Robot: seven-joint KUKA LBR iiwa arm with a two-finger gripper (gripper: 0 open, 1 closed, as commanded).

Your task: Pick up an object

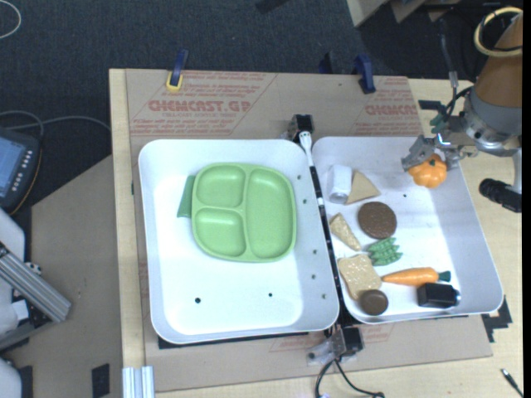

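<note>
Black block (437, 296) and carrot (409, 277) lie nearest, while the gripper (428, 161), clamped on a small orange pumpkin (430, 173) above the right bin (485, 243), could drop it if the off-centre grip slips

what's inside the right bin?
Right bin: white cup, wedge, brown disc, cracker, greens, toast, carrot, black block, orange pepper under the gripper. Pepper's top is covered.
</note>
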